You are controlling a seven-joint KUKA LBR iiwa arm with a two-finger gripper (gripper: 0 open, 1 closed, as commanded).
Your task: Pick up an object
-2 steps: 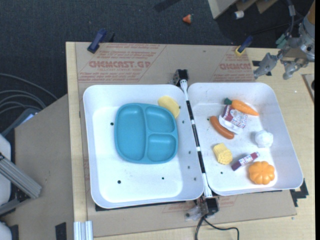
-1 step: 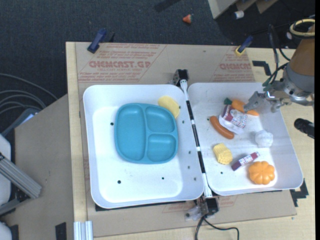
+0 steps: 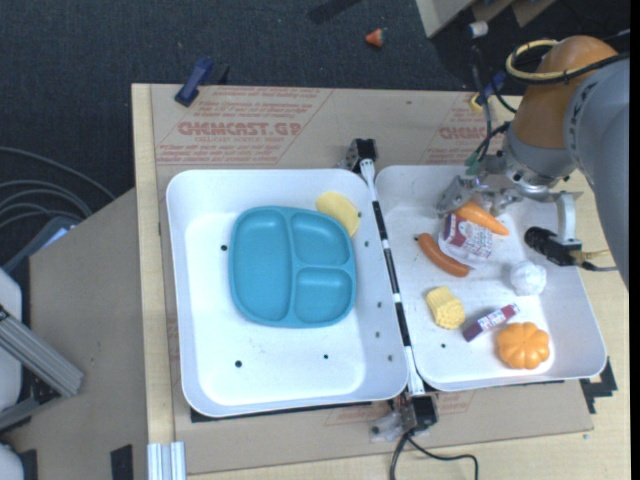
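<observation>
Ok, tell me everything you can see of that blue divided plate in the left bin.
The blue divided plate lies flat, face up, in the left bin, nearer its back right part. It looks like matte light-blue plastic, rounded-rectangular, with three compartments: one large on the left, two smaller on the right. All three hold nothing. A yellow toy food piece sits at its back right corner, touching or just overlapping the rim; I cannot tell which.

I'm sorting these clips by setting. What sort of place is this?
Most likely a robotics lab test bench, not a kitchen. Two white bins sit side by side on a board over dark carpet, a robot arm reaches in, and the food is toys: a small pumpkin, a corn cob, a sausage.
</observation>
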